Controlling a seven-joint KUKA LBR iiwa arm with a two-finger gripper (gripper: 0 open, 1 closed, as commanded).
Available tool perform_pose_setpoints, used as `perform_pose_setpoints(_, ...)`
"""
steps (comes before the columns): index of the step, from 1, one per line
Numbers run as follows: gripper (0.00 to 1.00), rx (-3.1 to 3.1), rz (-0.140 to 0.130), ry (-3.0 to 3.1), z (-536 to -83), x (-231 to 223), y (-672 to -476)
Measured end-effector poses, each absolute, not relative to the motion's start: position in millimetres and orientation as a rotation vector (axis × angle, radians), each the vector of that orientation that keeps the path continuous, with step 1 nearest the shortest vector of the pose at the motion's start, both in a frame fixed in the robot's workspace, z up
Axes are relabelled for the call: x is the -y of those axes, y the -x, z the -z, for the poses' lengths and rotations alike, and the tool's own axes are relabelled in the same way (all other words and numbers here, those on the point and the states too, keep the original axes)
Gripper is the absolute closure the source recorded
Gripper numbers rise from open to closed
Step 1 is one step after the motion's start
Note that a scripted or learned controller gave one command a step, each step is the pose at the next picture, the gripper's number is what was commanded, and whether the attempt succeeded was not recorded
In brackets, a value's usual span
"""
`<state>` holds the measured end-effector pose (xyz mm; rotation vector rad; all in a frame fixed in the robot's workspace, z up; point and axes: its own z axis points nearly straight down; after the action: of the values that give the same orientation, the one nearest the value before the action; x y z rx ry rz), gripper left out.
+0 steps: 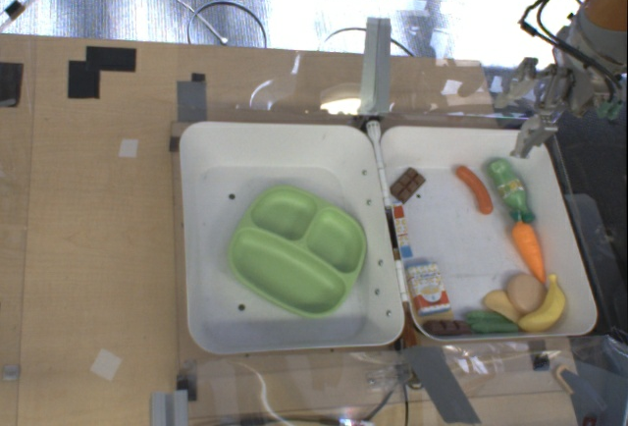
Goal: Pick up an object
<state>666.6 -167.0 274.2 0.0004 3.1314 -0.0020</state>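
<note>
The right bin (461,247) holds toy food: a brown chocolate piece (407,184), an orange sausage (474,188), a green bottle (510,186), a carrot (530,249), a banana (549,306), a tan potato (525,292), a green pickle (491,321) and a small carton (427,285). My gripper (533,120) hangs over the bin's back right corner, up and to the right of the green bottle. Nothing shows in its grasp.
A green divided plate (297,249) lies in the left bin (211,218). A thin box (400,233) leans along the divider between the bins. A dark bar (446,326) lies at the right bin's front wall. Cables (228,22) lie behind the bins.
</note>
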Motion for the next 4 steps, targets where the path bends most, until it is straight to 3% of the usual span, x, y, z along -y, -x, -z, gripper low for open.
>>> perform_pose_setpoints(1,0.00,-3.140,-0.003,0.176,-133.3,206.6,-622.0)
perform_pose_setpoints(2,0.00,-3.100,0.015,-0.056,-103.7,181.9,-650.2)
perform_pose_setpoints(3,0.00,-3.131,0.004,0.049,-88.4,206.4,-610.5)
perform_pose_setpoints(4,1.00,-3.115,0.008,0.059,-104.5,204.1,-616.2)
